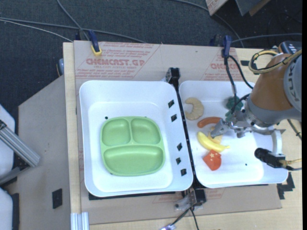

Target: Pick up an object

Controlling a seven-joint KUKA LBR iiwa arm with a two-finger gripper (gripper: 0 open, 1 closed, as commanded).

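Camera view, largest first: left bin (91,128) bearing green divided plate (132,145); right bin (249,176) under the grey arm (273,95). Gripper (221,129) low over the toys, finger state impossible to tell. Then tan croissant (194,108), yellow banana (211,142) just beside the gripper, orange sausage (209,121), red strawberry (213,160). Best centred on the banana, straddling its narrow width, clear of neighbours.

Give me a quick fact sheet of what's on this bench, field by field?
Left bin: holds a green three-compartment plastic tray
Right bin: holds a tan crescent-shaped toy pastry, a red-orange toy sausage, a yellow toy banana, a red toy strawberry
Gripper: over the right bin, beside the sausage and banana
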